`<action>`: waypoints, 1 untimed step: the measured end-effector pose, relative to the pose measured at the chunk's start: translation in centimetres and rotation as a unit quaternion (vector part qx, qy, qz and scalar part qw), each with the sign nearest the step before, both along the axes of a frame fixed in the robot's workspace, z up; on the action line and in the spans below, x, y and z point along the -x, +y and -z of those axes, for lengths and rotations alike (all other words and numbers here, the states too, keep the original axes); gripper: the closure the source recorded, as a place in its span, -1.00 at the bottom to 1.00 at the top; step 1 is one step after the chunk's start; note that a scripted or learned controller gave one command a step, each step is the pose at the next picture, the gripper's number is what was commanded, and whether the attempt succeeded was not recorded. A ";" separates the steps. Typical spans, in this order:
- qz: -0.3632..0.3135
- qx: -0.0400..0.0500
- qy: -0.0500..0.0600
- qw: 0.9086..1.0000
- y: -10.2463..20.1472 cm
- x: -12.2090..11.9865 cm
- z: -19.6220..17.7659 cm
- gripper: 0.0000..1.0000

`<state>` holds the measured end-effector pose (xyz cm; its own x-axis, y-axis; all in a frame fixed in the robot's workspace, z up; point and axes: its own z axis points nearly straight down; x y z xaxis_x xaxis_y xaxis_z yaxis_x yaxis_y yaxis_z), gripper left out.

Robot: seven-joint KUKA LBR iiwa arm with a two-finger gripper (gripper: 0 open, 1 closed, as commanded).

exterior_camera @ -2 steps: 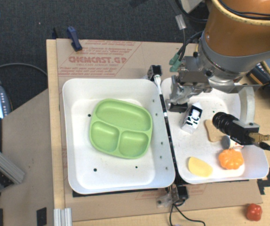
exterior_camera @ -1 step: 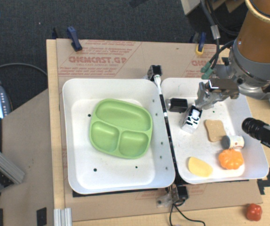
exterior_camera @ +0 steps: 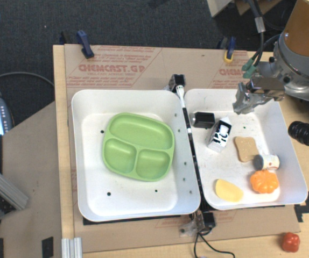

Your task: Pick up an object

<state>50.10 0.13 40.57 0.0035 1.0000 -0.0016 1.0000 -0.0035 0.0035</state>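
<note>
The right bin holds the candidates: a black block by its left wall, a black-and-white box just beside it, a tan slab, a small grey-and-white piece touching an orange pumpkin, and a yellow piece near the front. None is lifted; all rest on the bin floor. The gripper hangs over the bin's back part, above and right of the box, apart from everything. Nothing sits between its fingers, and I cannot tell whether they are apart or together. The step in hand looks like the approach. Next comes choosing a target, likely the box or slab, centring over it, then descending. The left bin holds a green tray.
</note>
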 end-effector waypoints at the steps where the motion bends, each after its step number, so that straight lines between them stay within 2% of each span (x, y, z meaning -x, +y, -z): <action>1: -0.003 -0.001 0.005 1.000 3.5 2.3 4.1 1.00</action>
<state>47.79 3.61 36.43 -0.0033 1.0000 0.0009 1.0000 0.0033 -0.0067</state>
